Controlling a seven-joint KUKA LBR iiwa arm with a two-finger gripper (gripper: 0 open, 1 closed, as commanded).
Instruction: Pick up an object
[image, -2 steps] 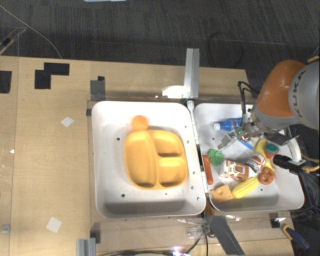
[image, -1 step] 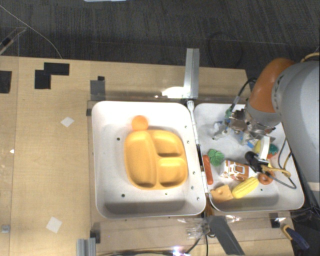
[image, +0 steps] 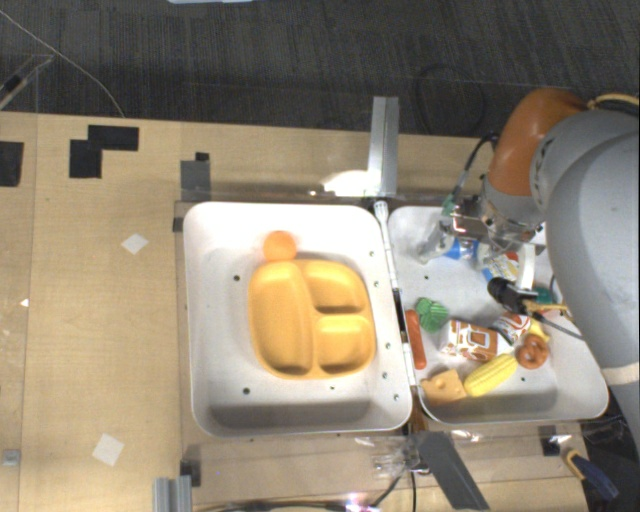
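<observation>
Camera view, from above the tabletop (image: 100, 330):

Left bin (image: 210, 300): a yellow compartment tray (image: 310, 317) lies in the middle, one long section on its left and two smaller ones on its right.
Orange ball (image: 280, 244): sits in the left bin, touching the far edge of the tray.
Right bin (image: 575, 395): holds a clutter of small toys, most of them toward its near half.
Green toy (image: 431, 314): near the divider between the bins, about mid-depth.
Red stick (image: 415, 340): lies lengthwise right along the left wall of the right bin.
Cheese wedge (image: 445, 386): near left corner, just beside a corn cob (image: 490, 376).
Small printed box (image: 471, 341): between the green toy and a pretzel (image: 532, 350).
Arm (image: 590, 200): comes in from the right, orange band (image: 520, 140) above the wrist, leaning over the far part of the right bin.
Tool (image: 462, 228): low over the far end of the right bin, beside a blue item (image: 460, 250); from here I cannot tell how its jaws stand, and nothing is plainly seen held in it.
</observation>
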